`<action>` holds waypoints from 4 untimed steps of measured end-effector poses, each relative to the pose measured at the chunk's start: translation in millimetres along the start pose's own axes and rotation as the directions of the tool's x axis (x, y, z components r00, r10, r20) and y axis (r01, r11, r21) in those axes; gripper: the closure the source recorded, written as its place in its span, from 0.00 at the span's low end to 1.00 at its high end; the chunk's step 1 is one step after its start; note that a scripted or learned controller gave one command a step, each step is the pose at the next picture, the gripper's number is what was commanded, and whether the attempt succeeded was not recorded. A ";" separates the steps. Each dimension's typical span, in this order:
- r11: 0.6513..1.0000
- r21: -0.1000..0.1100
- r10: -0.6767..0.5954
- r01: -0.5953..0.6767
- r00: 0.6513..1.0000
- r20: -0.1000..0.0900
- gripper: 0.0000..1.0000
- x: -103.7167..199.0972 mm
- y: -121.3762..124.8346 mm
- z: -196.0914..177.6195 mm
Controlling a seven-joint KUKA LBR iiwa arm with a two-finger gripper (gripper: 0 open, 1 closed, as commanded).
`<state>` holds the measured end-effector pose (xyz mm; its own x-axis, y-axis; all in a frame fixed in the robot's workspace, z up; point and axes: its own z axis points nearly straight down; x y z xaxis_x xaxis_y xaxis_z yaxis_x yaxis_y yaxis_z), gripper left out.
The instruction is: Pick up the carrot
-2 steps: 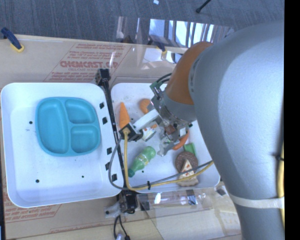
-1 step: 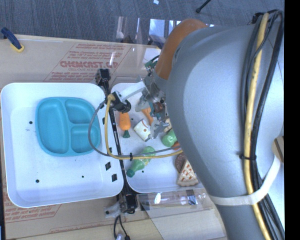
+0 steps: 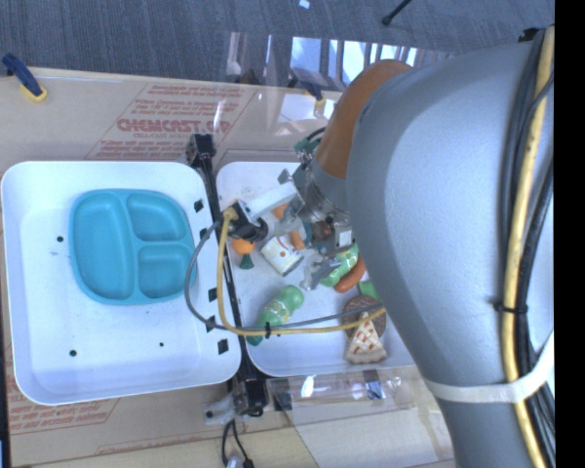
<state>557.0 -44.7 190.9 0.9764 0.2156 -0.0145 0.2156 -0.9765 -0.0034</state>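
A: Where is the carrot (image 3: 349, 279)?

B: In the right bin (image 3: 302, 359), toward its right side. It is a short orange piece lying at a slant, just below a green bit and close against the grey arm (image 3: 448, 222), which covers that whole side of the bin.

A: And the gripper (image 3: 320, 247)?

B: It hangs low over the middle of the right bin, just left of the carrot. Whether the fingers are spread or closed I cannot tell; the metal parts blur together with the toys under them. Nothing is clearly seen between them.

A: What crowds the carrot?

B: Plenty. A small white carton (image 3: 281, 253) lies just left of the gripper, with an orange piece (image 3: 244, 252) beyond it near the bin's left wall. A green bottle (image 3: 281, 305) lies tilted lower down. Below the carrot sit a dark round thing (image 3: 364, 310) and a pizza slice (image 3: 367, 342), near the front right corner. A yellow cable (image 3: 273, 330) loops from the divide between the bins and runs across the bottom of the right bin, passing between the bottle and the pizza slice.

A: The other bin?

B: The left bin (image 3: 39, 291) holds a blue divided tray (image 3: 132, 244), well apart from the carrot. Both bins rest on a brown worktop (image 3: 97, 115).
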 end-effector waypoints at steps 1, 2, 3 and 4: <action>1.000 0.004 0.004 -0.004 1.000 -0.007 0.00 55.3 2.1 -0.9; 0.999 0.003 -0.039 0.039 0.999 -0.007 0.00 32.5 48.4 86.2; 0.998 0.003 -0.055 0.055 0.998 -0.011 0.00 60.3 83.2 40.0; 0.995 0.007 -0.100 0.100 0.995 -0.003 0.00 71.9 62.3 98.3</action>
<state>639.1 -90.0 91.4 0.9500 0.3122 -0.0110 0.3120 -0.9500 -0.0123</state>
